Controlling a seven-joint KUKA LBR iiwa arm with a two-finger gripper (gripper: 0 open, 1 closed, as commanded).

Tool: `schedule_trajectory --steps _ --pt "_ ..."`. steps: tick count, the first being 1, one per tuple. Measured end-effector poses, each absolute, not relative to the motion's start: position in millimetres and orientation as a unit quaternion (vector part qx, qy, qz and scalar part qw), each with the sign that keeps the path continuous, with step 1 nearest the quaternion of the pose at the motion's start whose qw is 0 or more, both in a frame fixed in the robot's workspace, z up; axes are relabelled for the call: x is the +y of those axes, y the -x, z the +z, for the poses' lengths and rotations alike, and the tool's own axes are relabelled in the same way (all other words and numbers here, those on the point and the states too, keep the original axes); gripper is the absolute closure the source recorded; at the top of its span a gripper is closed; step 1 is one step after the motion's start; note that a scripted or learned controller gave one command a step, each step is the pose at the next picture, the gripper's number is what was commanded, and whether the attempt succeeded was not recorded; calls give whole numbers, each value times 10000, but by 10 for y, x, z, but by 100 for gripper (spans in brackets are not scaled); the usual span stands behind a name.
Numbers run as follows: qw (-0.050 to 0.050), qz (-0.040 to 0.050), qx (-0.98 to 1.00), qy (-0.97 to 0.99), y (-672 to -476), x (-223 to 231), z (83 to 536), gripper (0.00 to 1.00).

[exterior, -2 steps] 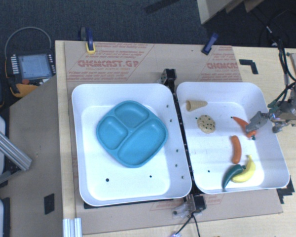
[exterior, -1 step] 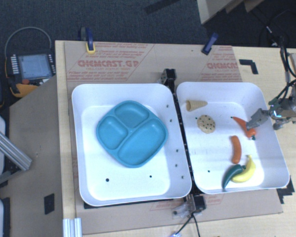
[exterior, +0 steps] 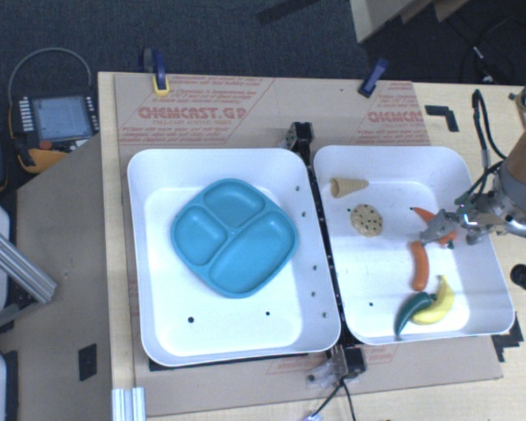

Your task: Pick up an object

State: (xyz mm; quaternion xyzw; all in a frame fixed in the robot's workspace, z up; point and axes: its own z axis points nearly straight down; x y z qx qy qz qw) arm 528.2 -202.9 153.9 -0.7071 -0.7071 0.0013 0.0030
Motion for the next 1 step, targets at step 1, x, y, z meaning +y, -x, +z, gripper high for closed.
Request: schedule_trajectory --steps 1 --pt "36 14 -7069 7073 -5282 -2054 903 0"
